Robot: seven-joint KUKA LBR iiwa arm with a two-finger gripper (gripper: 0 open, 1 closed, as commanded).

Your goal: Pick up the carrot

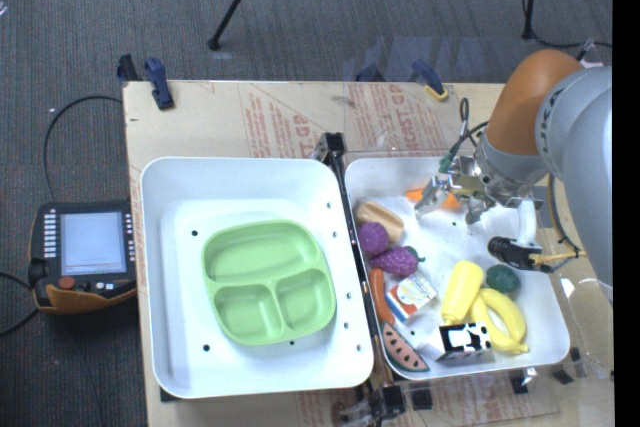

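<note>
End effector (pixel 455 198) low in right bin (pixel 556 310), fingers spread, straddling orange carrot (pixel 432 198) at far side of bin; grip unclear. Nearby: one bread roll (pixel 380 218), two purple fruits (pixel 385 251), two bananas (pixel 503 315), one watermelon slice (pixel 407 349). In left bin (pixel 165 255): one green divided tray (pixel 268 281).

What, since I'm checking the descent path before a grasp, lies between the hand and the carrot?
Nothing visible does. The hand hangs right over what looks like the carrot, whose orange end shows at the hand's left. The nearest neighbour, a bread roll, lies apart, further left in the same bin.
</note>
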